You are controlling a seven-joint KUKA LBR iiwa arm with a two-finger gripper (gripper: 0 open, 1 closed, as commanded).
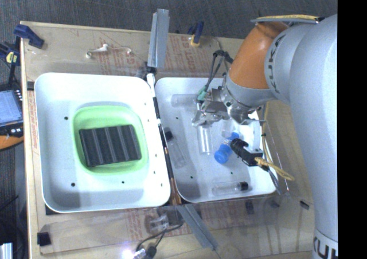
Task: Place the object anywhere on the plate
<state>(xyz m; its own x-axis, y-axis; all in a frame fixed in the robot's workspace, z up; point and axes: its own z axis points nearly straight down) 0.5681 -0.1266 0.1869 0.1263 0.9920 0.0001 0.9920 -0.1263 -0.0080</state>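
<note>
The arm's gripper [202, 116] hangs over the right bin [184, 190], jaw state impossible to tell, apparently choosing among clear tubes [205, 140] and a blue cap [222, 154]; next comes grasping, then carrying left to the green plate [86, 119].

Two shallow white bins sit side by side: the left bin [49, 137] and the right bin [183, 189]. The left one holds one green plate [86, 119] bearing one dark ribbed block [109, 144]. The right one holds one blue object [222, 154] and several clear pieces (too faint to count).
</note>
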